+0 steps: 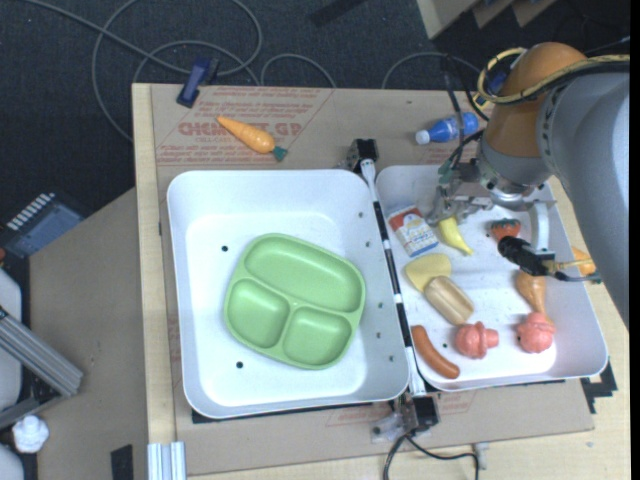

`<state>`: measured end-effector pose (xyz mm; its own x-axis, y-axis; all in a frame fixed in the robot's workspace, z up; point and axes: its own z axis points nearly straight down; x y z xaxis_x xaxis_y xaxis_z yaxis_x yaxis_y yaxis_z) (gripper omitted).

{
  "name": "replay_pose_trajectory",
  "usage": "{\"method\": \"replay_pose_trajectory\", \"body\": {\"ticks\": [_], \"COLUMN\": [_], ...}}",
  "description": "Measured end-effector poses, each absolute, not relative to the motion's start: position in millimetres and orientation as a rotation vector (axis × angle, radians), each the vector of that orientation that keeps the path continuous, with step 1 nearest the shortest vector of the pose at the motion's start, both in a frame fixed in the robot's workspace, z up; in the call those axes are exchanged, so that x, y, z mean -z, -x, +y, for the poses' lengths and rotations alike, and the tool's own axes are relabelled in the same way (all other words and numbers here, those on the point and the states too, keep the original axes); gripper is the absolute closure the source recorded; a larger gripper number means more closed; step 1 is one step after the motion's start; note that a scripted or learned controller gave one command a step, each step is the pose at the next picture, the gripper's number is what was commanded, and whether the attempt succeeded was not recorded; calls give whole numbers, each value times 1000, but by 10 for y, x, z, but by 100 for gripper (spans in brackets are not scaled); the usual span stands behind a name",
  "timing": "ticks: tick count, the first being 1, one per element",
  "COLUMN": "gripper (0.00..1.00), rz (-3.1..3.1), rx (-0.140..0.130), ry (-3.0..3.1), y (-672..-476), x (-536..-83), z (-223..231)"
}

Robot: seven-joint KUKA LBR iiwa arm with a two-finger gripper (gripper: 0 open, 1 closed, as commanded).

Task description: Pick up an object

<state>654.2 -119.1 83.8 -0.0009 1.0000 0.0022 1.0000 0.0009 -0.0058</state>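
The surface (150,298) carries two white bins side by side, and I take the right bin (585,353) as the landmark for all places. The left bin (190,268) touches it along its left wall and holds a green divided plate (293,299). The arm (590,118) comes in over the far right corner of the right bin, with its orange band (525,98) above the wrist.

The hand (462,200) hangs over the far part of the right bin, just above a small yellow banana (452,234). If its jaws are open or closed I cannot tell, because the wrist hides them from this camera.

Inside the right bin lie many toy foods. A hot dog bun (448,298) is near the middle, with a yellow cheese piece (428,268) touching it on the far side. A red sausage (436,353) lies at the near left corner. Two pink pieces (476,339) (536,332) lie along the near side. A small carton (414,232) lies by the left wall, just beside the banana.

The banana seems the nearest target. I judge that a good grasp needs the hand to go straight down over the banana, with the jaws across its narrow width, and to stay away from the carton. The banana is smooth and curved, so it can slip out if the jaws close on its tip

Outside the right bin, behind its far wall, lies a plastic bottle (447,129); a toy carrot (249,135) lies further left
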Motion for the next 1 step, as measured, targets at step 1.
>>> {"method": "replay_pose_trajectory", "body": {"ticks": [1], "gripper": [100], "rz": [-2224], "rx": [3], "ry": [2220], "y": [-6042], "x": [-1858], "z": [-435]}}
